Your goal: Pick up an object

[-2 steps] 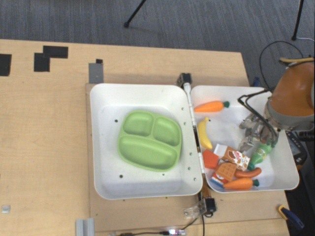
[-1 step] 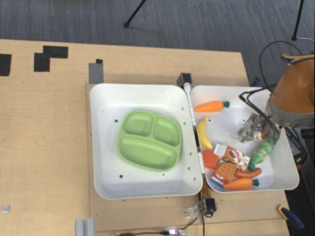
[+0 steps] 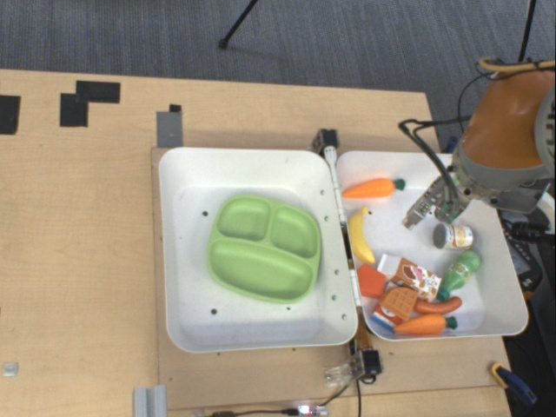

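clearly the step in hand is choosing and closing on one toy in the right bin (image 3: 512, 315), where the gripper (image 3: 425, 212) hangs over bare white floor with its two fingers spread apart and nothing between them. around it lie the candidates: a toy carrot (image 3: 369, 188) near the far wall, a banana (image 3: 360, 236) along the left wall, a small can (image 3: 455, 235) just beside the fingers, a green bottle (image 3: 463, 268) nearer the front, and a crowded heap at the front corner with a red block (image 3: 372, 280), a printed carton (image 3: 414, 278), a waffle (image 3: 400, 302), a red sausage (image 3: 439, 306) and a second carrot (image 3: 421, 325). the left bin (image 3: 178, 259) holds a green divided tray (image 3: 265, 248), well apart from the arm. to do this well, i judge the can the best target, being closest and standing free; the fingers should straddle its round body squarely and descend low enough to seat it, since a shallow pinch would likely squirt it away. the heap looks risky, as touching neighbours could block a finger.
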